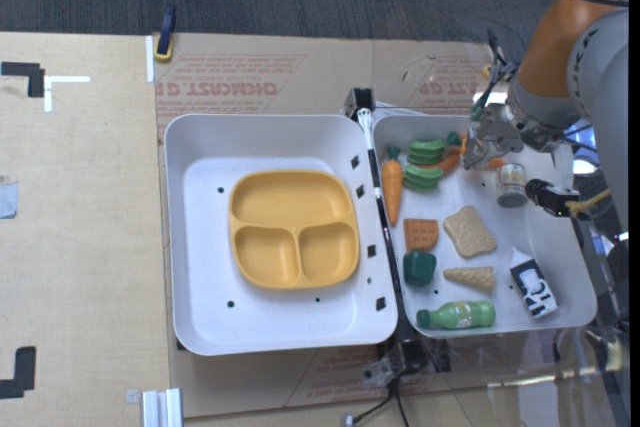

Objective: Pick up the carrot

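Table [80, 245]: carrying two white bins side by side, with cardboard lying under them.
Left bin [190, 245]: holding a yellow divided plate [295, 227]; nothing else is sitting in it.
Right bin [560, 260]: crowding together the food items, with the arm hanging over its far right corner.
Arm [580, 55]: reaching in from the right, its orange band showing above the wrist.
Pincer [482, 147]: hovering above the bin's far end, near the green lettuce [425, 163]; whether it is wide or narrow I am unable to tell, and nothing is visibly sitting in it.
Bottle [458, 315]: lying on its side along the near wall.
Carrot [391, 187]: lying hard against the right bin's left wall, green top pointing to the far end, orange tip pointing toward the near end.
Key relation: the carrot is lying to the pincer's left and a little nearer the camera, its long axis running along the wall; the grip is probably needing to close across that axis.
Edges: the wall is touching or nearly touching the carrot's left side, so the finger going there is looking cramped.
Open room: the lettuce is pressing close on the right at the top, a cracker [421, 234] is sitting just past the tip; the mid-body is offering the freest gap.
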`<state>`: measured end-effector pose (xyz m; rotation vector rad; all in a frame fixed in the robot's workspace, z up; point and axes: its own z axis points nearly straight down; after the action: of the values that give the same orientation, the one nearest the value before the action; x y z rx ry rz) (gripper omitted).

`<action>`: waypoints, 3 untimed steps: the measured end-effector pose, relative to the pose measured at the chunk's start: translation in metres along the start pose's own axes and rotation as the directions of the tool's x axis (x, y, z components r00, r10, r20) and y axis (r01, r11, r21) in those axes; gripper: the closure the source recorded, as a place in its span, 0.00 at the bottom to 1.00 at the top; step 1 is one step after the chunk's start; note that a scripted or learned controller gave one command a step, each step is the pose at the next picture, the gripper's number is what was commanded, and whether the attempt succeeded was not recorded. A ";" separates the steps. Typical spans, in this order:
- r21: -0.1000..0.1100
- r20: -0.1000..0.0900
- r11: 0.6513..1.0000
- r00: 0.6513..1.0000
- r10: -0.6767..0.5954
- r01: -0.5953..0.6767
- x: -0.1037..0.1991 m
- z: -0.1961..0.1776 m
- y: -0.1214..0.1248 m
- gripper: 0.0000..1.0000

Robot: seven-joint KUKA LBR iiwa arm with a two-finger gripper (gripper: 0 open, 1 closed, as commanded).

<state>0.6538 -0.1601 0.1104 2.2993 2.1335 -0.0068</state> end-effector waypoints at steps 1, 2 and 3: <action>0.004 -0.002 0.848 0.848 0.530 -0.530 0.039 -0.033 0.002 1.00; 0.005 -0.002 0.849 0.849 0.528 -0.528 0.039 -0.033 0.002 0.00; 0.035 -0.021 0.808 0.808 0.589 -0.588 -0.013 0.012 0.009 0.00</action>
<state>0.6622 -0.1736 0.0984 2.8825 1.3330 0.0036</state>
